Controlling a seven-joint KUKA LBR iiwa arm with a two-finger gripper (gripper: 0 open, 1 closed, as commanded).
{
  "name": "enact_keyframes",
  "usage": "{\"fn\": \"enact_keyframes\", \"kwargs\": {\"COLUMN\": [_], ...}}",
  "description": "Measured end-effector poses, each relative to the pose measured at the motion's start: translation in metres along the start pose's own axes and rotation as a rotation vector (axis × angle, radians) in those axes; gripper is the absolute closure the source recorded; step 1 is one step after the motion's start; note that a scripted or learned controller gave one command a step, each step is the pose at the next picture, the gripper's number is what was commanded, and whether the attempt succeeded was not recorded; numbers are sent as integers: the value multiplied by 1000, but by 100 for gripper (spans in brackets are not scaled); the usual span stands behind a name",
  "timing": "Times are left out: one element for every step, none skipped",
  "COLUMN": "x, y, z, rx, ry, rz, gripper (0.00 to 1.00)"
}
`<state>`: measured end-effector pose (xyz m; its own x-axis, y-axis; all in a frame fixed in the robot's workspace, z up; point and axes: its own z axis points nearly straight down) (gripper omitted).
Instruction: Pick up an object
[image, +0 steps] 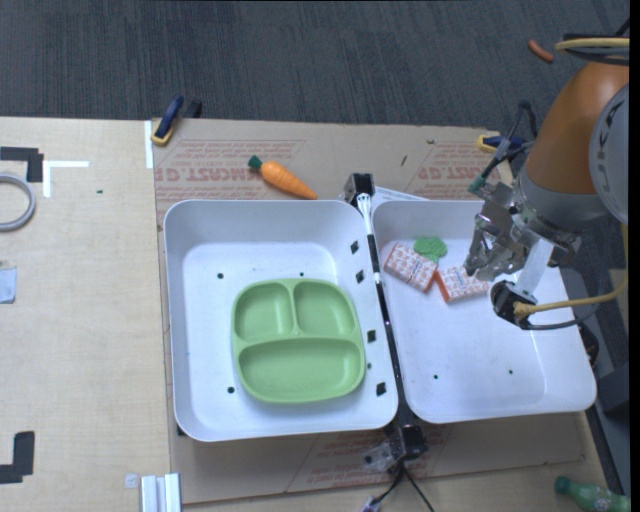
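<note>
Robotics lab: grey arm (590, 120) reaching over 2 white bins (190, 330) clamped on cardboard-covered bench (80, 350), cables trailing along its edge.

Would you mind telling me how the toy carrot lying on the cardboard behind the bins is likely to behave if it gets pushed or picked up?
The carrot looks tapered and rounded, so a sideways push would probably roll it in a curve rather than slide it straight. Its smooth, plastic-looking skin may slip in a pinch near the narrow tip. It seems small and likely light, lying flat on the cardboard, so tipping is not a worry.
</note>
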<state>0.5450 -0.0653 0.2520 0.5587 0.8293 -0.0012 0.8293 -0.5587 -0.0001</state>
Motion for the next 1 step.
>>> {"fn": "enact_keyframes", "kwargs": {"x": [0], "y": [0], "z": [0], "rx": [0], "ry": [0], "rz": [1], "gripper": [0]}}
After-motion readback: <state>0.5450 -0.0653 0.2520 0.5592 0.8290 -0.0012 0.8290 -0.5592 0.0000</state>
